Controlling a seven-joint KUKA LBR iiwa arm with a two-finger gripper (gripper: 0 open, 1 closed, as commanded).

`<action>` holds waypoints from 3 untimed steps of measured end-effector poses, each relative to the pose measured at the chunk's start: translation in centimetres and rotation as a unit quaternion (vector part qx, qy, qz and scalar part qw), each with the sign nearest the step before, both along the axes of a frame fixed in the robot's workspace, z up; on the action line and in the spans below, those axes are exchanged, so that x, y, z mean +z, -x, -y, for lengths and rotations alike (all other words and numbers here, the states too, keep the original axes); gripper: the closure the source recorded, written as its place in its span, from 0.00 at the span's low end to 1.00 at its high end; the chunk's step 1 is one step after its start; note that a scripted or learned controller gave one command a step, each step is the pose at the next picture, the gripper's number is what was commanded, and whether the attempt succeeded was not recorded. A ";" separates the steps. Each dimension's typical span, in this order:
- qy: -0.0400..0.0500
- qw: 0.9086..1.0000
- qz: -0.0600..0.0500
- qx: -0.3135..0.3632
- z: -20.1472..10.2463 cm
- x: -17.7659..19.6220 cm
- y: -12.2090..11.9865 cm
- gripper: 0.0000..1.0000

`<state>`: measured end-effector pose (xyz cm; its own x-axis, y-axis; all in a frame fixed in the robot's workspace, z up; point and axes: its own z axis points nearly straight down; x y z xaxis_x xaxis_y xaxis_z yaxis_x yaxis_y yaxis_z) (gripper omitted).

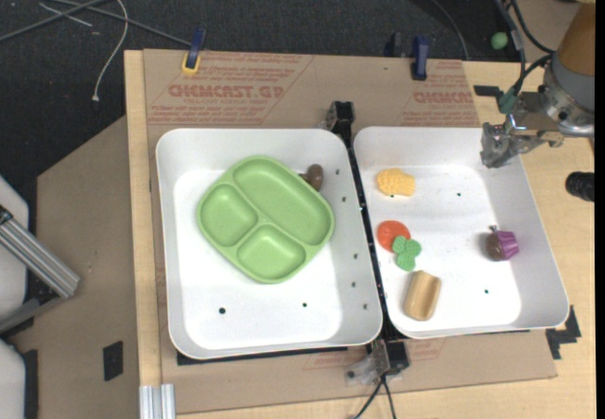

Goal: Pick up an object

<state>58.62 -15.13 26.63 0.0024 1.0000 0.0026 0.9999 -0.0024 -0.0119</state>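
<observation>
— White plastic bins are sitting side by side on the desk point(142, 218). What is lying in the right bin point(529, 308)?

— Four things are lying apart from one another: a yellow corn cob point(395, 183) near the upper left, a red tomato with green leaves point(398, 241) below it, a tan bread roll point(423, 295) toward the front, and a purple piece point(501, 244) near the right wall.

— And the left bin point(189, 313)?

— It is holding a green divided plate point(266, 218), with a small brown object point(313, 177) touching the plate's upper right edge.

— Where is the tool point(498, 148) hanging?

— It is hovering over the right bin's upper right corner, well apart from all four items. Nothing is showing between its fingers, but how far they are spread I cannot tell.
</observation>
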 end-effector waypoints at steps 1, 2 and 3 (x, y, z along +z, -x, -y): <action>0.001 1.000 0.006 0.001 0.0 0.6 -0.2 0.00; 0.000 1.000 0.002 0.001 -0.5 -5.6 0.2 0.00; 0.000 1.000 0.002 0.001 -0.7 -12.0 0.2 0.00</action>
